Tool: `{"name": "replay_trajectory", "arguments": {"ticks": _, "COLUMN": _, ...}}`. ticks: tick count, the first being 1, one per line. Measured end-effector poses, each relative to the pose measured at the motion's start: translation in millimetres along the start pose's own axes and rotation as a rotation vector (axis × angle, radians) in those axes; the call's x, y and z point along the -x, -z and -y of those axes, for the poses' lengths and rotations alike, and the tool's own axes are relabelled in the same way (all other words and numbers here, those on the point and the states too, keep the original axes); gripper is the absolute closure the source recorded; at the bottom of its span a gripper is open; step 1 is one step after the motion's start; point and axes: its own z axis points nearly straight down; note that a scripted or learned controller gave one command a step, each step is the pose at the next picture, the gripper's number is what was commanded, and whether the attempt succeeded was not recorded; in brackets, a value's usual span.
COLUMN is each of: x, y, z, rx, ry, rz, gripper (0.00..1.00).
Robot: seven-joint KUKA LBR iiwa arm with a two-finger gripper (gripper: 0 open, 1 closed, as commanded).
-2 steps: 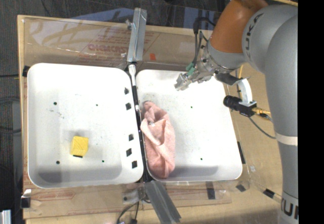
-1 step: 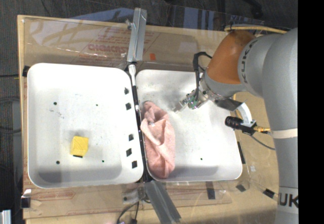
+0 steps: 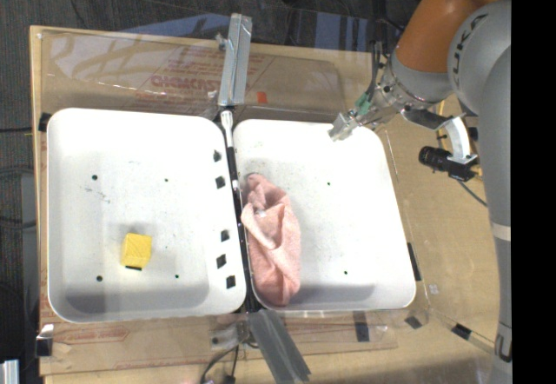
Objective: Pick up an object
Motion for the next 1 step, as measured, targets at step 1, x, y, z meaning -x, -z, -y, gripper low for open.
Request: {"name": "replay_trajectory", "arguments": {"ticks": 1, "x": -6.7, "y": 46.5, "z": 17.0, "rx": 0.000, "ry": 0.420, "rz": 0.000, "gripper": 1.00}}
